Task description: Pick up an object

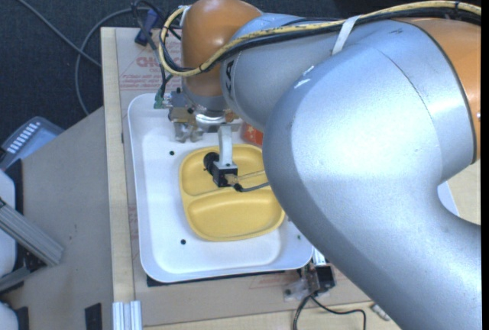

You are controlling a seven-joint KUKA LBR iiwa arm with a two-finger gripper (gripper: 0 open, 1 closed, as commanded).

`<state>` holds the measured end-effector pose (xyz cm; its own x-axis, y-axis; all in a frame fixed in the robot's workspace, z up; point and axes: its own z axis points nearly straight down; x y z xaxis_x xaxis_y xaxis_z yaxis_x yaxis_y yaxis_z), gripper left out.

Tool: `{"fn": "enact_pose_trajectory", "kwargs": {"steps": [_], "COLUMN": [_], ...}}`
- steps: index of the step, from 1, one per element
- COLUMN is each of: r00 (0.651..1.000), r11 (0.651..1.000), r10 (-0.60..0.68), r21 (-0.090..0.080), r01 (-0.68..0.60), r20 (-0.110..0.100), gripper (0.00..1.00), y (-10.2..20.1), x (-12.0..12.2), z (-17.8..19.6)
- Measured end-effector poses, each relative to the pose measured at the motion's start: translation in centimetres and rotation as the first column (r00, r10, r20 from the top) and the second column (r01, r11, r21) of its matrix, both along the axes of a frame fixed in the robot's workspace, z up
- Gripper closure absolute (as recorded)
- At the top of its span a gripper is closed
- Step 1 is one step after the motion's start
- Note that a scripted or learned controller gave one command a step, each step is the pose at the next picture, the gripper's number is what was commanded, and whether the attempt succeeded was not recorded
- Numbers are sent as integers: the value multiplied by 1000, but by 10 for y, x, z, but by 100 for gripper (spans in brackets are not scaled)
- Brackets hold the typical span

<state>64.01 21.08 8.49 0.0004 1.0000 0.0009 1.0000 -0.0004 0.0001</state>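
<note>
A yellow two-compartment dish [229,215] lies in the middle of the left white bin [155,206]. My gripper [186,130] hangs over the bin's far end, just beyond the dish's far left rim, low over the bin floor. I see nothing held in it. A small patch of an orange-red thing [254,138] shows at the dish's far right edge, mostly hidden under the arm.
The big grey arm [367,137] covers the whole right side of the view, including the right bin. The bench's wooden edge [113,168] runs along the left of the bin. Bare white bin floor lies left of and in front of the dish.
</note>
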Motion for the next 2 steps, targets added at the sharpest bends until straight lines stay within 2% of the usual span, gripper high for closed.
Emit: {"fn": "enact_pose_trajectory", "kwargs": {"steps": [1,2], "r00": [1000,1000], "r11": [1000,1000], "r10": [0,0], "r21": [1,-1], "r01": [0,0], "r20": [1,-3], "gripper": [100,100], "y": [1,-33], "x": [0,25], "z": [10,-1]}}
